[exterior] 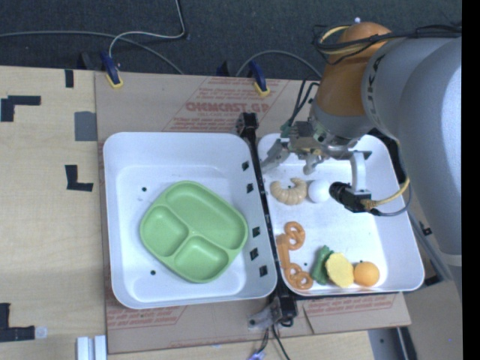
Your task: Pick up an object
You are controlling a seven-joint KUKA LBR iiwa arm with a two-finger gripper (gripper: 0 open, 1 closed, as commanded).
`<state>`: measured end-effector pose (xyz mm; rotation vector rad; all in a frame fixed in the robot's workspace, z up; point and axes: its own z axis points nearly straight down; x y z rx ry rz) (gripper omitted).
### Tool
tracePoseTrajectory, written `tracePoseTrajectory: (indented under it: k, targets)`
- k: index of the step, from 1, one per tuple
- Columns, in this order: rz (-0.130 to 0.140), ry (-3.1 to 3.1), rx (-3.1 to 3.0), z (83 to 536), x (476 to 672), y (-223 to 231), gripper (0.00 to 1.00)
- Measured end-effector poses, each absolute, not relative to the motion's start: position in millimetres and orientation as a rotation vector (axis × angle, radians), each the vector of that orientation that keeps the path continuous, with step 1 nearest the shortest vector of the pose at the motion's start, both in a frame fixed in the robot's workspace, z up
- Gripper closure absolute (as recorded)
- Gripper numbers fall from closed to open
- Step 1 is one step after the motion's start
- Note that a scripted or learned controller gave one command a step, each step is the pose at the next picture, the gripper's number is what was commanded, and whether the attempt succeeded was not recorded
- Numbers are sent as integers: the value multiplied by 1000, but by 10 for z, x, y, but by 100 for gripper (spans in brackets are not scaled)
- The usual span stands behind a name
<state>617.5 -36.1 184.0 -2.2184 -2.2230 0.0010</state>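
Note:
In the right bin a tan croissant lies beside a white egg near the upper middle. My gripper hovers just above them at the bin's far end, open, its two fingers spread and nothing between them. Further down lie two orange pretzels, a yellow corn cob with green husk and a small orange.
The left bin holds a green divided plate. A black divider runs between the bins. The grey arm with its orange band covers the right bin's upper right corner. Cables and blue clamps lie beyond the bins.

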Motion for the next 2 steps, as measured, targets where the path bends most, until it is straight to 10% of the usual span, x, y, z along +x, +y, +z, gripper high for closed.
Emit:
tracePoseTrajectory:
  k: [1,2]
  targets:
    - [2,-2222,-2221,1841,6029,-608,0]
    - [-1,-2223,-2221,861,5903,-977,0]
